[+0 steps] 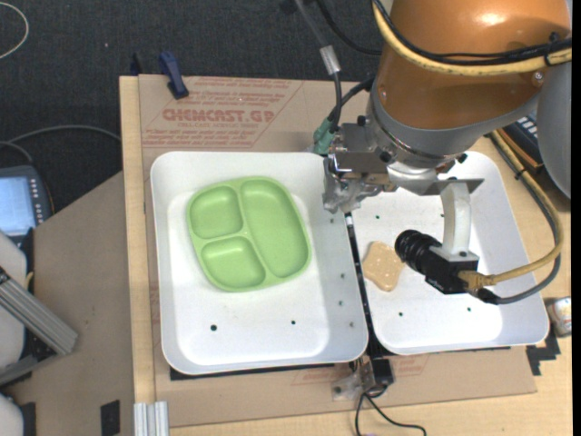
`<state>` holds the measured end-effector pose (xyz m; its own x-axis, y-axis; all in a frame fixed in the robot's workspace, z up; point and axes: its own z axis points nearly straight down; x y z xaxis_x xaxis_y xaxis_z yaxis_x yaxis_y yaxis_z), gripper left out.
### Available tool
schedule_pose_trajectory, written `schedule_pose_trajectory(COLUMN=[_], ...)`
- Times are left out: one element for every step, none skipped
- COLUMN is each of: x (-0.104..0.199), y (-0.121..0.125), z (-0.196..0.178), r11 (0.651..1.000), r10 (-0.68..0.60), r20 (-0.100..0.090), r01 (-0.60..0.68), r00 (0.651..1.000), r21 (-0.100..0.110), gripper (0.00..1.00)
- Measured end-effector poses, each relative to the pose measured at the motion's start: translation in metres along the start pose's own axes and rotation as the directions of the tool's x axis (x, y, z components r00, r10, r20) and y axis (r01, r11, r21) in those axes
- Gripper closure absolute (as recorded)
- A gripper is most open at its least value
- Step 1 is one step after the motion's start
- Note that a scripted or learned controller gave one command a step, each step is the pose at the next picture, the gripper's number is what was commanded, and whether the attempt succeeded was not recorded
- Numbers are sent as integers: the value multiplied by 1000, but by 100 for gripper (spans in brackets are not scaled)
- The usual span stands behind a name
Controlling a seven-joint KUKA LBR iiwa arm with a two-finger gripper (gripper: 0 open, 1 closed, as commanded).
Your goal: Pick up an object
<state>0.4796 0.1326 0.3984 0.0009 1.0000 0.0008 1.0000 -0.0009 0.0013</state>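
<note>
A green divided plate (247,234) with three compartments lies in the left bin (182,334). A small tan, flat piece (382,266) that looks like a slice of toast lies in the right bin (436,330), near its left wall. My gripper (343,196) hangs low over the upper left corner of the right bin, just by the wall between the two bins. It is above and to the left of the tan piece and apart from it. The wrist and arm hide the bin floor behind them.
The grey arm with its orange band (472,34) covers the upper part of the right bin. A brown cardboard sheet (218,107) lies under both bins, with a blue clip (172,74) at its far edge. Cables run along the right side.
</note>
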Motion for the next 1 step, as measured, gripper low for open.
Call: schedule_pose_trajectory(x=[0], y=[0], z=[-10], r11=[1000], r10=[0], r20=[0], r01=[0], r00=[1000], r21=[-2], gripper=[100])
